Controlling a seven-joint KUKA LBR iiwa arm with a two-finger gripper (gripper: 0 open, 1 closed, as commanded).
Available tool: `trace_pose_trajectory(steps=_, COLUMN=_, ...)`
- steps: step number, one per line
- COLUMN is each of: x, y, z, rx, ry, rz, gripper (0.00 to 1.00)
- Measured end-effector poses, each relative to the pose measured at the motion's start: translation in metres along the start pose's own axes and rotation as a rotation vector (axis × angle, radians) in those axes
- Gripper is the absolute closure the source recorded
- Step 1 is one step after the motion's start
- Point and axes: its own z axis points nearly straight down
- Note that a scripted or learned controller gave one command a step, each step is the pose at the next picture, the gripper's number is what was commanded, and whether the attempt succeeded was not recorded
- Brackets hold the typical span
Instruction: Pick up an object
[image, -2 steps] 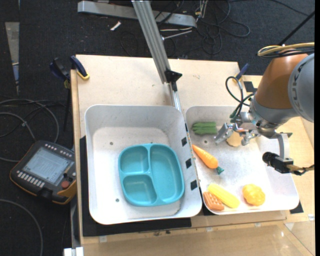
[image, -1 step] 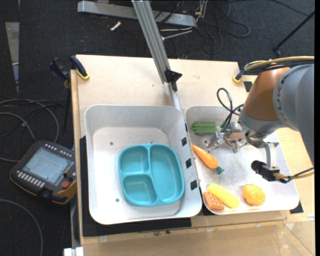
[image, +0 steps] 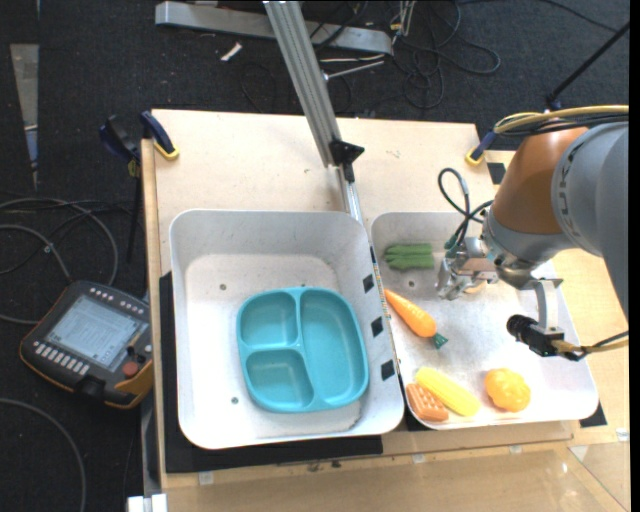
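I've got the gripper (image: 458, 281) low in the right bin (image: 560, 405), near its back-left part, pointing down at bare white floor. I can't tell how it's set — too small and too much metal clutter at the tip from this angle — and I see nothing caught in it.

Nearest obj is the green veg (image: 409, 256), just beside the gripper toward the bin's back. The carrot (image: 413, 314) lies just beside it on the other side, angled, w/ its green stub toward the bin's middle. Well apart at the front edge: the yellow piece (image: 447, 391) touching the waffle-looking piece (image: 427, 403), and the orange fruit (image: 508, 389) near them. Left bin (image: 200, 300) has the teal divided plate (image: 300, 348) — not in play, I'd say.

Risks as I judge them:
- Gripper sits between two objs, over neither — closing here prob. grabs air.
- A small shift toward the carrot could hit it off-centre; it's tapered and looks smooth, so it may squirt out or roll.
- The green veg is near the back wall — little room for the tool on that side, might jam vs. the rim.
- The black cable end (image: 535, 335) hanging off the wrist could drag through the bin and nudge things.
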Motion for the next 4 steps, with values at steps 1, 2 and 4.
trace_pose_trajectory(steps=1, x=-0.002, y=0.007, z=-0.044, rx=-0.005, ry=-0.001, rz=-0.002, gripper=1.00)
trace_pose_trajectory(steps=2, x=-0.010, y=0.015, z=-0.096, rx=-0.006, ry=-0.002, rz=-0.002, gripper=1.00)
trace_pose_trajectory(steps=4, x=0.046, y=0.024, z=-0.141, rx=0.002, ry=0.001, rz=-0.008, gripper=1.00)
